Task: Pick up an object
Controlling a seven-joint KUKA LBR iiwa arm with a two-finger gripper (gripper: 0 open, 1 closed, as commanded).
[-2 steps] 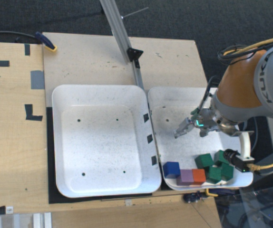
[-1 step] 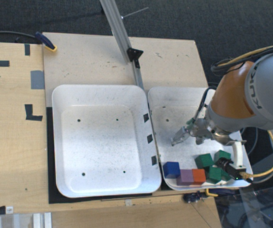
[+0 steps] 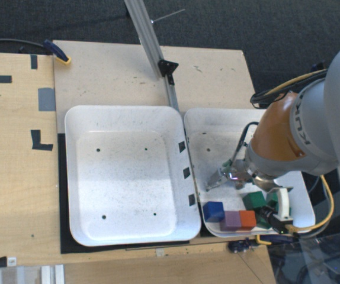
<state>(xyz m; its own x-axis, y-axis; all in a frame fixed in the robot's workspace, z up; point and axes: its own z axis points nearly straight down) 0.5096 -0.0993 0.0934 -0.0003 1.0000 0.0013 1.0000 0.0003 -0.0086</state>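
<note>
Blocks (image 3: pixel 234 215) lie just beside gripper (image 3: pixel 217 179); finger state cannot be told.

left bin (image 3: pixel 75 158): floor bare, open from above all over. right bin (image 3: pixel 217 126): far half open; near end crowded by blue block (image 3: pixel 214 210), purple block (image 3: pixel 232 220), orange block (image 3: pixel 247 219), green block (image 3: pixel 254 200), packed close along the near wall. arm (image 3: pixel 288 135) overhangs right side. slanted metal rail (image 3: pixel 149 37) crosses above the divider's far end.
</note>
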